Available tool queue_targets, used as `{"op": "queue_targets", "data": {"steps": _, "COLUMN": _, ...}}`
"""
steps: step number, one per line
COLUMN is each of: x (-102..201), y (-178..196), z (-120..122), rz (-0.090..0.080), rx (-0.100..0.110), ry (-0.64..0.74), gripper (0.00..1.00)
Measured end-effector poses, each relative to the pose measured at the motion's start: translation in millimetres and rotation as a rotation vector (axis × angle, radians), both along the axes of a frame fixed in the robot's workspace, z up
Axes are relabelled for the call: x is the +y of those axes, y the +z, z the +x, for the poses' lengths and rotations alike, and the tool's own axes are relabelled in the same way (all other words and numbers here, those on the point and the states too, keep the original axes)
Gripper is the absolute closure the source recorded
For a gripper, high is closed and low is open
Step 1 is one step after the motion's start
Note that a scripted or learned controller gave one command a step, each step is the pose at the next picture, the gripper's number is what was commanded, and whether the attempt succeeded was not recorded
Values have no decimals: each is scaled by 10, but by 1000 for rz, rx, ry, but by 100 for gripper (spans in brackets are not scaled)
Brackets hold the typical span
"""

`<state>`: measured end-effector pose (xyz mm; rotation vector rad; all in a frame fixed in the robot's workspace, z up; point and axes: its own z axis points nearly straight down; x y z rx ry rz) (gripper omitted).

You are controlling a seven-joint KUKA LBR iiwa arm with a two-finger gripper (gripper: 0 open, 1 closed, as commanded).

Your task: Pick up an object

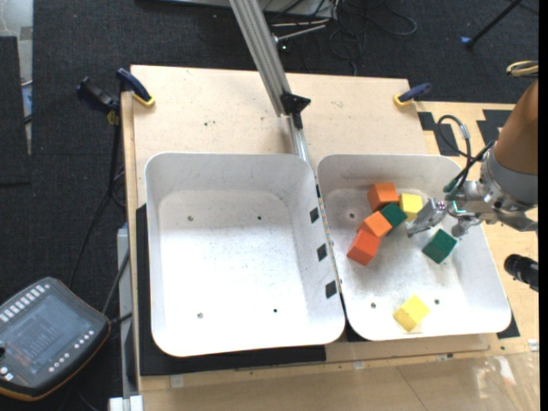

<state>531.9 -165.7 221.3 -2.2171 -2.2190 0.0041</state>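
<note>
The green block point(440, 247) is a small cube with flat, smooth sides. It sits in the right bin point(479, 311), just under the hand point(432, 221). The hand is made of shiny grey metal, and I cannot tell if it is open or closed, or if it grips the block.

Beside the hand, to the left, sits a bunch of blocks close together. There is a yellow block point(412, 203), a dark green block point(394, 215), and three orange blocks: one at the top point(383, 194), one in the middle point(376, 224), and one lower down point(364, 247). Another yellow block point(411, 312) lies alone near the front of the bin.

The bin is white, shallow and has round corners. The left bin point(171, 315) looks the same. Both rest on a pale, speckled wooden bench point(223, 110). A slim metal pole point(257, 41) slants up from between the bins.
</note>
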Motion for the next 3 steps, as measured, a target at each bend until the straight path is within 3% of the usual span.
{"op": "queue_targets", "data": {"steps": 1, "x": 0, "y": 23, "z": 10, "rz": -1, "rx": -5, "ry": 0, "gripper": 0}}
{"op": "queue_targets", "data": {"steps": 3, "x": -24, "y": -927, "z": 3, "rz": 0, "rx": 0, "ry": -2, "gripper": 0}}
